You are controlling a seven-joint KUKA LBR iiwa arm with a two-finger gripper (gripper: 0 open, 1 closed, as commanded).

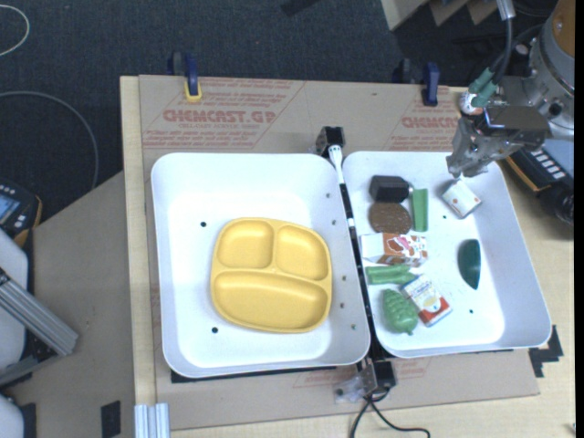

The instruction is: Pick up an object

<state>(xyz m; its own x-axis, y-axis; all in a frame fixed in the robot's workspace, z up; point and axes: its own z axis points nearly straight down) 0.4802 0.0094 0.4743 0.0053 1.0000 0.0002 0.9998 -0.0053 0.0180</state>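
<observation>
A small white block [462, 198] lies tilted in the right bin [525, 272], near its far right corner, well apart from the cluster of other things along the bin's left side: a black block [390, 189], a brown disc [390, 217], a green stick [420, 210] and some printed packets [395, 246]. The hand [469, 161] hangs just above and beside that white block, so the step looks like the approach or the close of a grasp on it. Whether the hand is wide or narrow I cannot tell; its tips merge with the bin's rim. The next move would call for a straight descent over the block without catching the bin's wall. The left bin [173, 245] holds a yellow divided tray [271, 275].
</observation>
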